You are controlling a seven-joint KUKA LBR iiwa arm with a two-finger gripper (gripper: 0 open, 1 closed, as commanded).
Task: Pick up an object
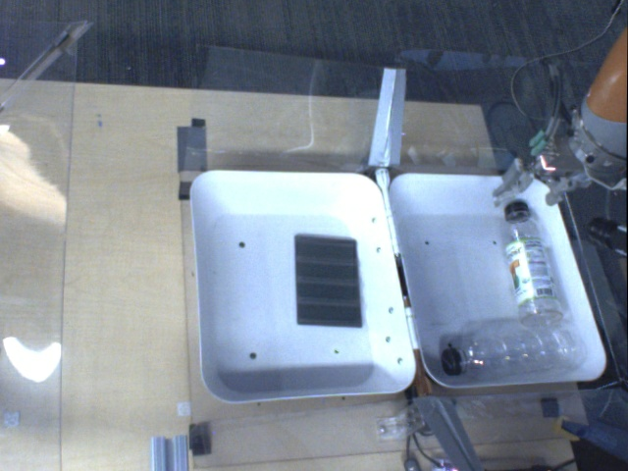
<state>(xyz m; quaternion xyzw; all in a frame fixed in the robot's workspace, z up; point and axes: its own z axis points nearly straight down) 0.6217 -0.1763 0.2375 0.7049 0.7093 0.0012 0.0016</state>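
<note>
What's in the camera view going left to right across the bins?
Left bin → dark ribbed pad → right bin → clear bottle lying on its side → labelled bottle → gripper at the right bin's far corner.

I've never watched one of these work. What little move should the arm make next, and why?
Probably lower straight down: the gripper hovers at the right bin's far corner, just above the cap end of the labelled bottle, with nothing seen between its fingers yet.

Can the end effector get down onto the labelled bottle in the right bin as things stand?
Probably yes. The end effector hovers near the far-right rim of the right bin, close to the black cap of the labelled bottle. The clear bottle lies apart, along the near wall, not blocking.
</note>
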